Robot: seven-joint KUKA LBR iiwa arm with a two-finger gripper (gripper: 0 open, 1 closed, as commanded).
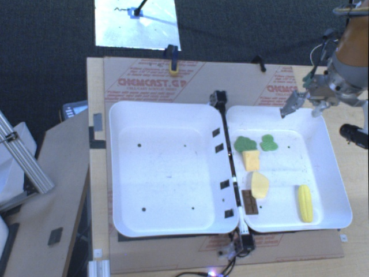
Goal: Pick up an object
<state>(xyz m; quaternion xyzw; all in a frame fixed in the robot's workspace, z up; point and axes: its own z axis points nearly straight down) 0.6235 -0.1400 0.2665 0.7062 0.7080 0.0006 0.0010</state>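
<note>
A: Eyes on the right-hand bin (323,154), where all the pieces lie. Two green leafy bits sit at the top: the bigger green piece (245,143) and, a little to its right, a smaller green piece (268,143), the two apart.

B: And just under the bigger one there's a yellow block (251,160), touching its lower edge or very near to it. Below that, a pale yellow wedge (260,185), with a small brown slab (249,202) against the bin's left wall beside it.

A: Over toward the right wall, on its own, lies a yellow corn cob (305,203), lengthwise up and down the bin, well apart from the rest.

B: Where's the arm?

A: Up at the top right. The end effector (301,101) hangs over the far rim of the right-hand bin, above the sheet that covers the worktop (150,82). Its two fingers look spread, released, with nothing between them. It's well apart from every piece.

B: The left-hand bin (167,166)?

A: White floor with a few dark dots, and black clips along the seam where the bins meet.
</note>
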